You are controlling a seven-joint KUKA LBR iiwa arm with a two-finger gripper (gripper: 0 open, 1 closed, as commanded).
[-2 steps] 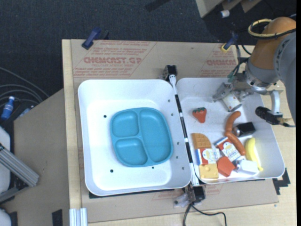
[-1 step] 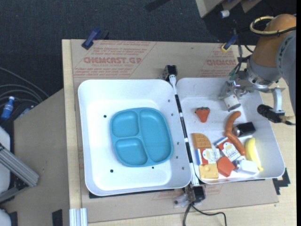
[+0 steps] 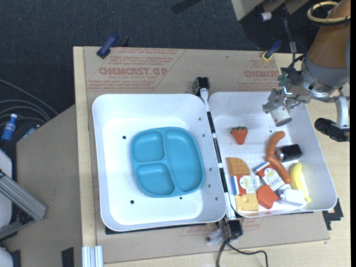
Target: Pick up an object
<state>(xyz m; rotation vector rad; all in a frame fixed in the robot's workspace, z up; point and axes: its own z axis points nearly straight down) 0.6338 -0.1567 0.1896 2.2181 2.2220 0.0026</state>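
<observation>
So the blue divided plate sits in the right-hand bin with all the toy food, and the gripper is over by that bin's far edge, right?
Not quite. The camera view shows the blue divided plate alone in the left bin, not the right one. The toy food, such as the strawberry, lies in the right bin, and the gripper is near that bin's far edge.

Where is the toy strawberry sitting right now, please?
The strawberry lies alone in the right bin, near the divider between the bins, left of the sausage and above the toast slice. The gripper hovers up and to its right.
</observation>
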